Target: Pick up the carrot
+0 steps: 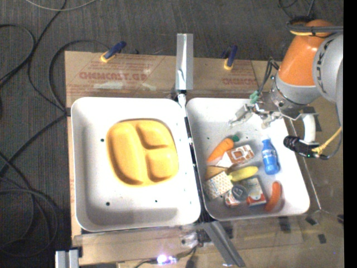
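Observation:
The carrot lies slanted in the right bin, orange with a small green tip pointing up and right, near the bin's middle left. My gripper hangs over the bin's upper right part, above and to the right of the carrot and apart from it. Its fingers are spread, with nothing between them.
Below the carrot sit a small snack box, a banana, a cracker pack, a blue bottle, a sausage and a small carton. The left bin holds a yellow divided tray.

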`<action>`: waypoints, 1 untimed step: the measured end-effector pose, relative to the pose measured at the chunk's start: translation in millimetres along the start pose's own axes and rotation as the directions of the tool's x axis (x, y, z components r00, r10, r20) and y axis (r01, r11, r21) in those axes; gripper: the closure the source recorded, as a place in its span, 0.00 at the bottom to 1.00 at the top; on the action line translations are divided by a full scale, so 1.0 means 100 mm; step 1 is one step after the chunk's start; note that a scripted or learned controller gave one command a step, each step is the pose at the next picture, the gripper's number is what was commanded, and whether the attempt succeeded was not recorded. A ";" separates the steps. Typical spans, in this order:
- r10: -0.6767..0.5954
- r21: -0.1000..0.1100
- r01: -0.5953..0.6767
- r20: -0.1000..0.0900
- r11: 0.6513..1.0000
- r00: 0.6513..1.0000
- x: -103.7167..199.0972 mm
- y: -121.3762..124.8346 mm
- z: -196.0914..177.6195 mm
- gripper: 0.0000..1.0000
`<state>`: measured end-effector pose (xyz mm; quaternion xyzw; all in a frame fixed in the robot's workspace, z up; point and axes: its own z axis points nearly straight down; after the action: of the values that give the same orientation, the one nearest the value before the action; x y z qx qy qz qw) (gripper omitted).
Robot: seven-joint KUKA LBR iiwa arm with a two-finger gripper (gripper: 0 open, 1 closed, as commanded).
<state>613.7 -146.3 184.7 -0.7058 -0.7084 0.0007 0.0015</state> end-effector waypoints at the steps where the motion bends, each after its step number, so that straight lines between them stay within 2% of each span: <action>1: -0.186 -0.001 0.186 0.003 0.982 0.982 -0.14 -0.16 0.01 0.00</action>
<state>597.6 -160.9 184.1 -0.6364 -0.7714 0.0012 0.0002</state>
